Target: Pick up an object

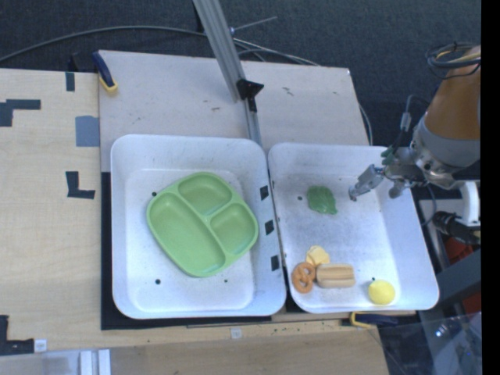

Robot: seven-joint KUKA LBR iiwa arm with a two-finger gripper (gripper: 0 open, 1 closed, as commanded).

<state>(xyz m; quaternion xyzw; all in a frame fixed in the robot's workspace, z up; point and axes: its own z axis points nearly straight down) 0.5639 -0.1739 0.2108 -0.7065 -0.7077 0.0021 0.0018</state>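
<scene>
While the arm reaches over the right bin [406, 233], you are in the approach step, with nothing lifted yet.

From the camera view, your end effector [380, 182] hangs above the bin's upper right part, and you cannot tell from this angle whether it is released or clenched; nothing shows in its grip. Taking the green leafy piece [321, 200] as landmark: it lies just left of the end effector, the nearest pick. Well below it, by the bin's near wall, sit a pretzel [302, 276], a tan block [336, 275] and a yellow ball [381, 292]. Far left of it, the green divided plate [202, 223] rests in the other bin. Next, I judge, you need a short shift left, then a straight descent.
</scene>
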